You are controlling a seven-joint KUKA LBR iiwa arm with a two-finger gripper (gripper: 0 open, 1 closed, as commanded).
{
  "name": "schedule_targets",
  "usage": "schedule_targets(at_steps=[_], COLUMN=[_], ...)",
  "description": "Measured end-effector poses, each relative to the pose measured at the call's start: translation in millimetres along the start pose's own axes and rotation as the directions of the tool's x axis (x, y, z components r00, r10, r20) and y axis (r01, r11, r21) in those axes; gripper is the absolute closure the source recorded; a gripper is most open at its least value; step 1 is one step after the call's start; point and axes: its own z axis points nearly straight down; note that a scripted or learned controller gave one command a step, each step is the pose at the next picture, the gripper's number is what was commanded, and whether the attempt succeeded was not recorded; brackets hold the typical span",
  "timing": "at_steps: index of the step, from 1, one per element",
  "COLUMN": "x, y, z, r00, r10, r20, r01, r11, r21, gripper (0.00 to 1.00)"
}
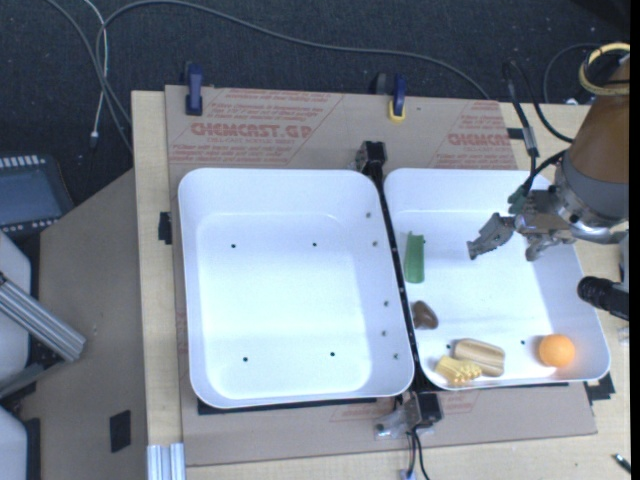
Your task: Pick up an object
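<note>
My gripper (512,244) hangs over the upper right part of the right bin (455,190), its two fingers spread apart with nothing between them. Along the bin's left wall lies a green stick-shaped object (414,258). Below that sits a small brown lump (425,315). Near the front edge rest a tan bun-like piece (478,354) and a yellow corn-like piece (458,371) side by side. An orange ball (557,351) sits in the front right corner. All of these lie apart from the gripper.
The left bin (210,193) stands beside the right one on a cardboard sheet held by blue clamps (193,86). A black clip (372,155) sits where the bins meet at the back. Cables run across the dark floor behind.
</note>
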Motion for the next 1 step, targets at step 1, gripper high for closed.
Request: schedule_targets(at_steps=[1], x=[117.2], y=[-33.7], z=[33.8], r00=[1.0], r10=[-0.01], r20=[-0.002], r01=[0.01], r11=[1.0], r21=[0.003], gripper=[0.0])
